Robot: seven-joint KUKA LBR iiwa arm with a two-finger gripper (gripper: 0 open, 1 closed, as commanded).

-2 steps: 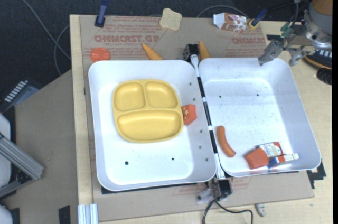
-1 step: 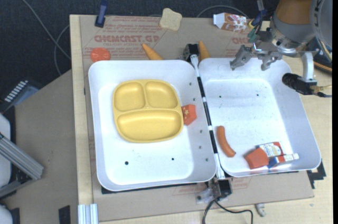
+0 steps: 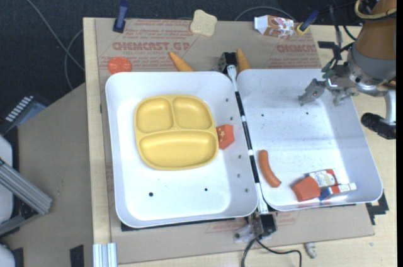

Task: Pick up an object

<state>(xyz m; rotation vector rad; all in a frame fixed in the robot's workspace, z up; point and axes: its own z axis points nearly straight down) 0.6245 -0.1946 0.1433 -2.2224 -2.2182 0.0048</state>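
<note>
- The claw (image 3: 321, 90) hangs over the right bin's (image 3: 296, 127) far part, fingers spread apart and holding nothing.
- Cardboard covers the bench (image 3: 157, 42); dark carpet lies beyond it.
- Near front of the right bin — an orange sausage (image 3: 269, 169) and a small carton (image 3: 318, 184), well apart from the claw.
- The left bin (image 3: 176, 203) holds a smooth yellow divided plate (image 3: 175, 131) — a red block (image 3: 225, 135) touches its edge.

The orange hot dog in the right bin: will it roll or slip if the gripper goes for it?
The hot dog looks round and smooth, so it may well roll sideways when nudged. It lies alone on bare bin floor, with nothing to stop it. Its glossy skin could slip; closing across its narrow width seems safer.
</note>
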